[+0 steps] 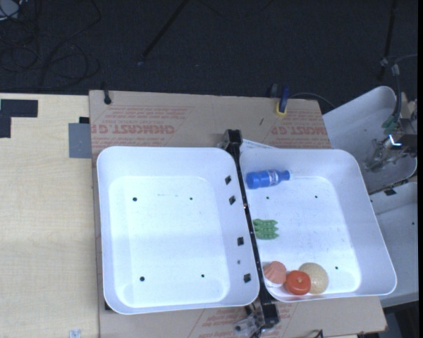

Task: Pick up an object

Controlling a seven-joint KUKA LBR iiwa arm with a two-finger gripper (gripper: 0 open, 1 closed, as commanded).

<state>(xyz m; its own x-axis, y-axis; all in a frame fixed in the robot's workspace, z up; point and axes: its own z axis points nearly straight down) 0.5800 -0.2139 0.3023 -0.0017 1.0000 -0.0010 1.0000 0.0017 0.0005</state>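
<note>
White plastic makes up the two largest things we see: the left bin (pixel 102 224), bare inside, and the right bin (pixel 370 203), which carries every candidate. Next in size is the arm (pixel 370 118), a pale bulk outside the right bin's far right corner, well apart from the objects. What we take for the gripper (pixel 389 146) hangs just beyond that bin's right edge; we cannot tell whether it is apart or closed, and nothing shows in its grasp.

We judge the pick has not begun: this is the approach stage.

A blue bottle (pixel 266 179) lies on its side at the right bin's far left corner. A green piece (pixel 266 229) sits midway along its left edge. A tan disc (pixel 315 274), red cap (pixel 297 282) and pink disc (pixel 273 272) huddle, touching, at the near left corner.

The next move, we think, calls for a swing leftward over the bin and a descent on the bottle or green piece, which stand free of neighbours.
</note>
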